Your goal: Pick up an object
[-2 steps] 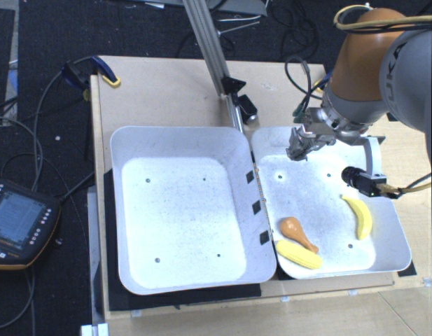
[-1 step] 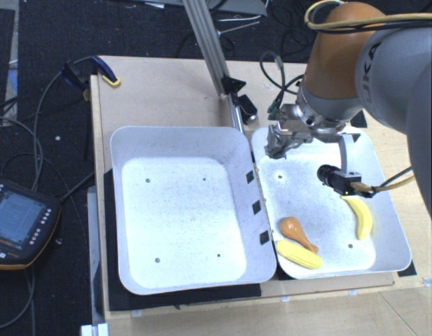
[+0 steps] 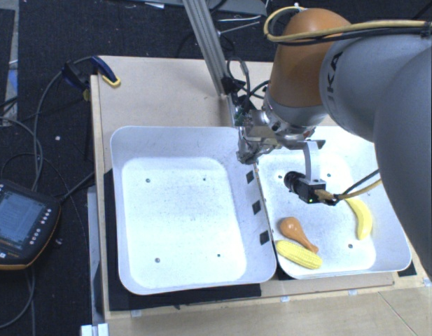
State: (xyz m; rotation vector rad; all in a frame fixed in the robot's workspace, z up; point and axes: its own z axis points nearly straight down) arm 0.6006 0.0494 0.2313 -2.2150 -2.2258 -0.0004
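Camera view, contents listed left to right, each placed against the right bin (image 3: 338, 250):

1. Handheld control pendant (image 3: 16, 222), dark with an orange rim: on the floor, far left of the right bin
2. Blue and yellow clamp (image 3: 102, 71): at the surface's (image 3: 166, 89) far left corner, well apart from the right bin
3. Left bin (image 3: 180, 201), shallow, white: touching the right bin's left wall
4. Pincer (image 3: 249, 151): over the right bin's far left corner, close above its rim; whether wide or narrow cannot be told, nothing seen held
5. Orange pear-shaped toy (image 3: 297, 231): lying in the right bin, near-left part
6. Yellow corn cob (image 3: 297, 255): in the right bin, just beside the toy, close to the near wall
7. Yellow banana (image 3: 361, 218): in the right bin, right part, apart from the other two
8. Grey arm (image 3: 373, 75) with orange band: above the right bin's far right
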